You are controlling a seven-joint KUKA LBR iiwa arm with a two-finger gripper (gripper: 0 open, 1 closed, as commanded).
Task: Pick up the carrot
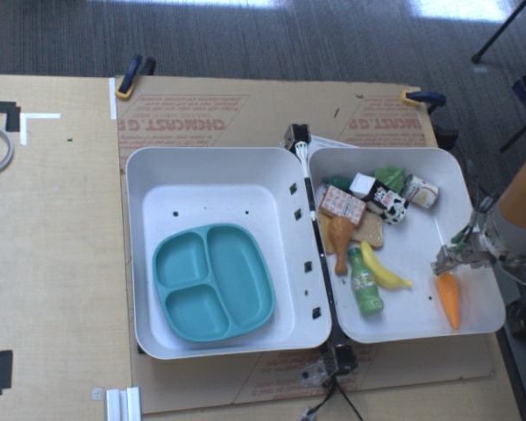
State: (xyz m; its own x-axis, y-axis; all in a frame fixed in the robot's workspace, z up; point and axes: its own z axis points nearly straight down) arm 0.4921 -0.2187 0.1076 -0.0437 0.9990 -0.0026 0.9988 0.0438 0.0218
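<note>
Both white bins [212,175] look like smooth moulded plastic with a soft sheen. The teal divided plate [214,281] is plastic too, matt and even. Under them lies brown cardboard [272,117], dull and printed in red, on a pale wood-grain bench [48,261]. The carrot [450,299] and green bottle [366,285] seem glossy toy plastic. The gripper [460,253] shows bare grey metal.
</note>
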